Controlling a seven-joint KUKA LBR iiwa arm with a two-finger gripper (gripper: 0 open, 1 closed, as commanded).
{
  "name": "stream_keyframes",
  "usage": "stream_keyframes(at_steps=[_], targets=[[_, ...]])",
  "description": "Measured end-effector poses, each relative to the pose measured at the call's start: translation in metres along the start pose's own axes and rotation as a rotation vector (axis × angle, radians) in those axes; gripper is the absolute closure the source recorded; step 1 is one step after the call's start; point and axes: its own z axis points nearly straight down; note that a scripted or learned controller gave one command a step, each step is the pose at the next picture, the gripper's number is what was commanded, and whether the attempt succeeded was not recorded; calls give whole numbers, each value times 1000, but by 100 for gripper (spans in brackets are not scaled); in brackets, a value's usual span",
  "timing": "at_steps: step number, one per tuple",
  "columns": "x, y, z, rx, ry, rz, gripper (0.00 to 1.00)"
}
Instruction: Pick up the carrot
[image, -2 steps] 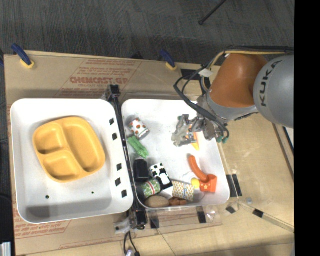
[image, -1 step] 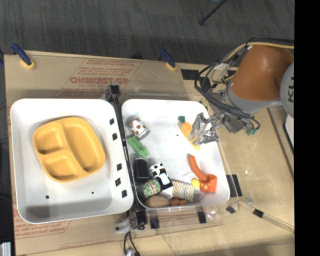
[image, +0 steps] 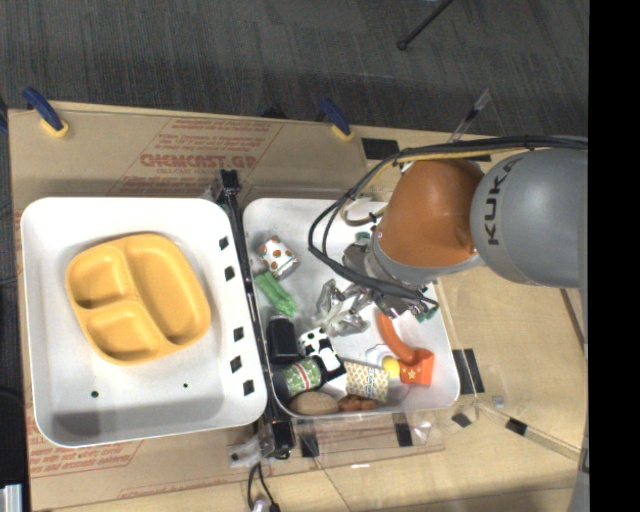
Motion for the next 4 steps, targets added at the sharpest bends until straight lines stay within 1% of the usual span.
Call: stream_keyframes(at_steps=[1, 2, 3, 4], targets=[[60, -37, -67, 15, -4, -318, 100], [-16, 17, -141, 15, -11, -294, 100], [-29, -58, -206, 16, -5, -550, 100], [-41, 22, -135, 7, -2, -190, 100]])
